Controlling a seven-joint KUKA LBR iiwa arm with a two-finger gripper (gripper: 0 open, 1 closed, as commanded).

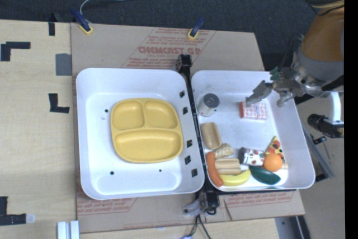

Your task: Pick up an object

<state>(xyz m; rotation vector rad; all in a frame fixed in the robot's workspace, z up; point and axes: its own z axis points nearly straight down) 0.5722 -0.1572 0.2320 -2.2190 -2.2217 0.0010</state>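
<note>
Objects for picking lie in the right bin (296, 137), on the counter (33, 137) beside the left bin (92, 137), which carries a yellow divided plate (147, 130). In the right bin, from the left: a grey round can (210, 101), a bread roll (211, 135), a hot dog (213, 169), a banana (237, 178), a red-and-white packet (255, 111), a green vegetable (264, 176) and an orange (273, 163). The pincer (271, 93) hangs above the packet, fingers spread wide, holding nothing.
</note>
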